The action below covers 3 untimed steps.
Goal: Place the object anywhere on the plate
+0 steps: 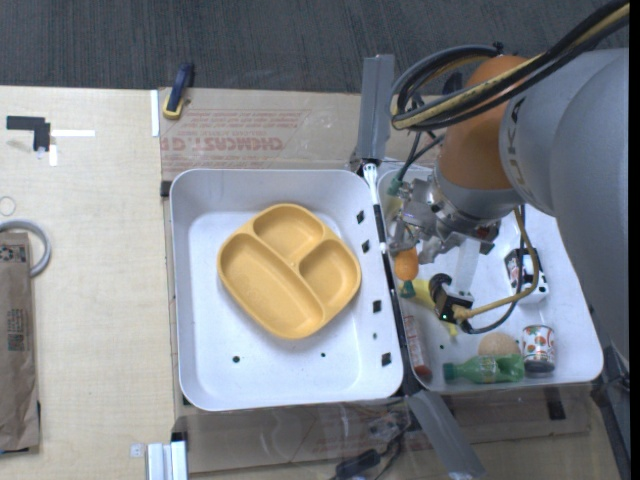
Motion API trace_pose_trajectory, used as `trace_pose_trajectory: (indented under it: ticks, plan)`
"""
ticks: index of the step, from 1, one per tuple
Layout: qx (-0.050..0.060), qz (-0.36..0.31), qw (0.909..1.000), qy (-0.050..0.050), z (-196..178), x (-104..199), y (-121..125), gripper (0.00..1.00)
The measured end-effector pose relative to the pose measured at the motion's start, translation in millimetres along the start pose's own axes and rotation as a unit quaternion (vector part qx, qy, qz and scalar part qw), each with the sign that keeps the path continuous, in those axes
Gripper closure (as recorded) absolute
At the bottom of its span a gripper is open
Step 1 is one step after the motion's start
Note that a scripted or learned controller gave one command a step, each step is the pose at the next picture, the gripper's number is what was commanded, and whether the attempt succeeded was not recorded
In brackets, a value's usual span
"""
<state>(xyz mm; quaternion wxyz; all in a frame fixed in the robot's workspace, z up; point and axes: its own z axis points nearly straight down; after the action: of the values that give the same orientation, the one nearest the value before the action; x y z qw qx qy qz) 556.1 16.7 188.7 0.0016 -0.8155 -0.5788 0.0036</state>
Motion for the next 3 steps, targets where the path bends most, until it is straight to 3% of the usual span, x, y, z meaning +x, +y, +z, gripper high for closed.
trace_pose_trajectory:
  ticks: [1,2,3]
  plan:
    - [-0.002,-0.174,0.9847,-0.001,-92.2,10.1,3.2,1.00]
    - [0.000,-0.200,0.9798,-0.001,-46.4,8.3,-64.4,1.00]
    - [-0.001,-0.193,0.9812,-0.001,-9.3,67.2,-58.8,1.00]
